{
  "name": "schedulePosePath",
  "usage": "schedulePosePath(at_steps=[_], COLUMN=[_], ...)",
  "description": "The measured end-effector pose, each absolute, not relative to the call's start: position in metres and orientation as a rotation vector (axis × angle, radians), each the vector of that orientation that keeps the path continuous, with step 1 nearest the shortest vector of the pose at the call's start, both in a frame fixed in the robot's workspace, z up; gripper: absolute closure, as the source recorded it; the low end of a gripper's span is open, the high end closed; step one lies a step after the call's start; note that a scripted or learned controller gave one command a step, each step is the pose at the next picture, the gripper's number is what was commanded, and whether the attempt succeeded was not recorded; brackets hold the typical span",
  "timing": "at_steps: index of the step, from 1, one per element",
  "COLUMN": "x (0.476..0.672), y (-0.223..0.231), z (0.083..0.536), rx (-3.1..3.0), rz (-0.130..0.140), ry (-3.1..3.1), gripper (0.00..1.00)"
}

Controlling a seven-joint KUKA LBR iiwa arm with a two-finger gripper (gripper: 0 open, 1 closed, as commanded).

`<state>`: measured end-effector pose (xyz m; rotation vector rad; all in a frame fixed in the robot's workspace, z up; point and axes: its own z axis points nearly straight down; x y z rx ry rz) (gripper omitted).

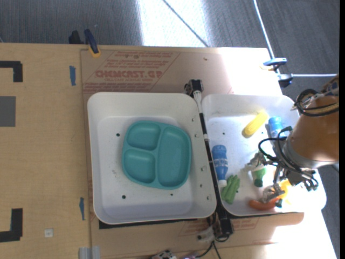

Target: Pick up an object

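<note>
While beside it, left bin (102,161): teal plate (157,154); right bin (226,109): toys.

Two white bins (102,144) (226,109), one teal divided plate (157,154), several small toys (count unclear under the arm).

Lab: clamped cardboard bench (43,144), bins (102,144).

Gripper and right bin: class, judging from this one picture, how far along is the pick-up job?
Done: the arm has reached into the right bin, with the gripper low over the clutter at its near end. In hand: nothing visibly; the orange carrot-like toy and small green piece lie beside it. Left: grasping and lifting something. The yellow toy, blue bottle and green toy lie untouched.
</note>
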<state>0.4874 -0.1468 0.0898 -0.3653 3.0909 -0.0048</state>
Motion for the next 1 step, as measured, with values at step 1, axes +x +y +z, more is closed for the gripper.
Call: schedulePosePath(at_steps=[1], x=[0.4946], y=[-0.1333], z=[0.0871], rx=[-1.251], rz=[-0.005], ry=[2.867], gripper=[0.00])
